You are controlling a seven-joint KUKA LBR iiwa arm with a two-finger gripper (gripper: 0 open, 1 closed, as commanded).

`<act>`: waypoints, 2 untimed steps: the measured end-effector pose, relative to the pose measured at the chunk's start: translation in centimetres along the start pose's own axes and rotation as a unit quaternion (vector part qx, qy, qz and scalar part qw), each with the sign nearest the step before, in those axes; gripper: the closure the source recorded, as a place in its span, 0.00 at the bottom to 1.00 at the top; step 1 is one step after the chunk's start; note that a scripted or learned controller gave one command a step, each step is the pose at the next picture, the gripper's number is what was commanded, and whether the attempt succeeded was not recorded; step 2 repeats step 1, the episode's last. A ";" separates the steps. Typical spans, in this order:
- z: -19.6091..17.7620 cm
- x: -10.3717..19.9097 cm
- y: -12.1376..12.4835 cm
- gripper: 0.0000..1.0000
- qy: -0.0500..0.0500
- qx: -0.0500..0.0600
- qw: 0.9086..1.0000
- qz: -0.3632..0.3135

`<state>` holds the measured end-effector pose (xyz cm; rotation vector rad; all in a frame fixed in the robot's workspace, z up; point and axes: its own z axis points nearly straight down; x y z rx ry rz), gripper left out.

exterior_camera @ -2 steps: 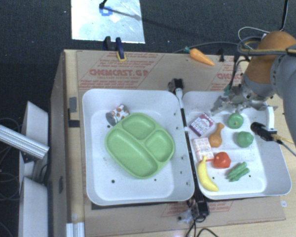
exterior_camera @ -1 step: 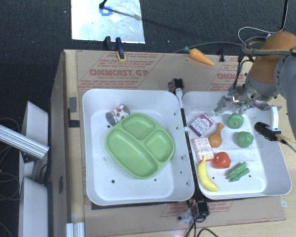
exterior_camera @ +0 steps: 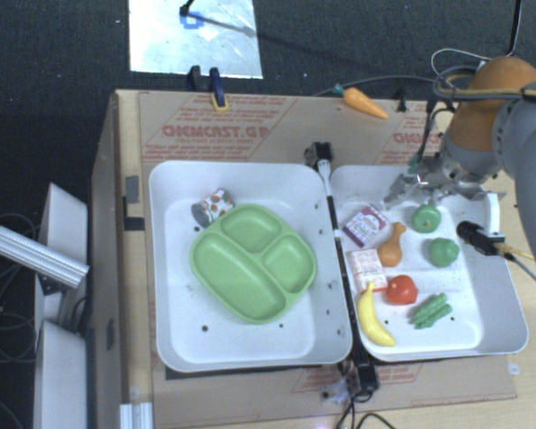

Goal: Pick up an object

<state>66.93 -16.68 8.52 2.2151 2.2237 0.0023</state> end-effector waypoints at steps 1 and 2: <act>0.0 -0.8 0.0 0.00 0.000 0.000 1.000 0.001; 0.0 -0.8 0.0 0.00 0.000 0.000 1.000 0.001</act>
